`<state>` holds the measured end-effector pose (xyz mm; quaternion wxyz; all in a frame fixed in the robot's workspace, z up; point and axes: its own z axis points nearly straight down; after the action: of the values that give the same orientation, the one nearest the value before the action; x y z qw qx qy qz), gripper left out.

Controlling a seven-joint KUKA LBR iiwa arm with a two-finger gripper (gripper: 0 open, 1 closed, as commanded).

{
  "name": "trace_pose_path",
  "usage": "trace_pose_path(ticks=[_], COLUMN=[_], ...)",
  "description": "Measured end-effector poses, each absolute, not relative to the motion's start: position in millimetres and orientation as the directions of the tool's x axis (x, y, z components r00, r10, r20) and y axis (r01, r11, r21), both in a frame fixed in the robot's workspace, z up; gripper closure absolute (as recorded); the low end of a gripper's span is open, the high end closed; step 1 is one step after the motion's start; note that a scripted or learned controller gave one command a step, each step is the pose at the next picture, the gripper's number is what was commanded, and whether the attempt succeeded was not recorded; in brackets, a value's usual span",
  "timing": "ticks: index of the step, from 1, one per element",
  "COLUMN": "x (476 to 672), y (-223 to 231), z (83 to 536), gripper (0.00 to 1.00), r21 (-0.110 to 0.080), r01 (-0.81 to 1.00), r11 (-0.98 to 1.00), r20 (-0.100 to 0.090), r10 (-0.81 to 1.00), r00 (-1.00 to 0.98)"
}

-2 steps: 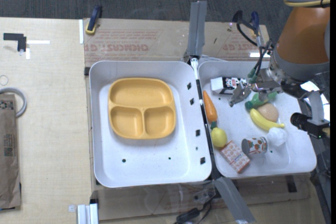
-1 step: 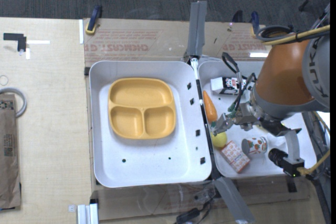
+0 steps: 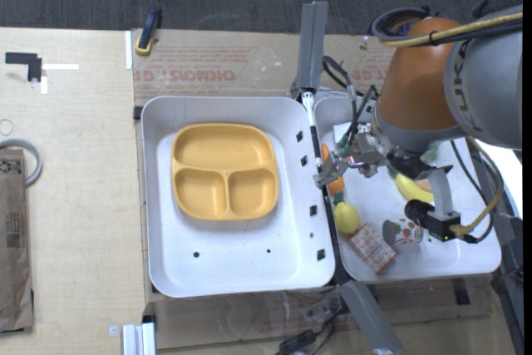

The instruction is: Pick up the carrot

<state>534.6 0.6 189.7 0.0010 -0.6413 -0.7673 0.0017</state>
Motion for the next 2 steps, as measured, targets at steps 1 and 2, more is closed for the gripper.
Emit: trace_pose_path(ticks=[1, 2], x=[477.7, 503.4], y=[-60, -70], z=[201, 193], gripper=[0.00, 0.00], r21=[-0.003, -0.002], r01=[0.965, 0.957], r11=[0.263, 0.290], r20=[0.000, 0.000], r10=[0.965, 0.957], r00=[-0.263, -0.290])
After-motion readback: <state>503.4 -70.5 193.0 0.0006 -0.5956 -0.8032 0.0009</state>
